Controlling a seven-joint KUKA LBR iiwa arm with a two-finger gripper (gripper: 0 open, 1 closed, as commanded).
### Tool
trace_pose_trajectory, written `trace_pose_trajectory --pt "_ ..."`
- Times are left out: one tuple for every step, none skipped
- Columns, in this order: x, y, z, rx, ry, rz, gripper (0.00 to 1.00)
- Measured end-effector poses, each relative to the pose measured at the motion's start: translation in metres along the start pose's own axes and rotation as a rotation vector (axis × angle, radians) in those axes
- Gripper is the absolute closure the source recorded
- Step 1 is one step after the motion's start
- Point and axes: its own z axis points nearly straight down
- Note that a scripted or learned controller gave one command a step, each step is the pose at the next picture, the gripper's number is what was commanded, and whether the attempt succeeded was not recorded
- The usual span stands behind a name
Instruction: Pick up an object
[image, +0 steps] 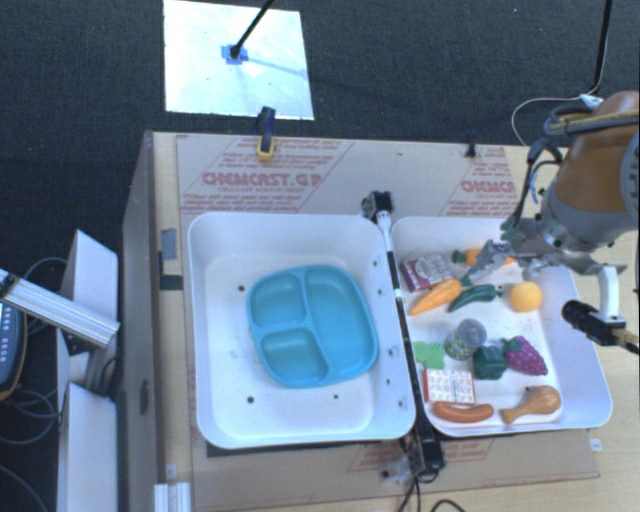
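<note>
Camera view, carrot lying slantwise, tip lower-left, tool near, grip unclear

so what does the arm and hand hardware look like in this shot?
The arm is a rounded grey body with a broad orange band above the wrist. A thin white cable loops over its top. The hand is small, grey metal, with slim fingers. A black part with a white bracket juts out lower right of the wrist.
</note>
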Motion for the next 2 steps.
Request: trace_pose_trajectory --pt "0.016 -0.025 0.089 0.004 0.001 0.001 0.0" --pt "0.026 -0.07 0.099 -0.01 -0.001 0.002 0.0"
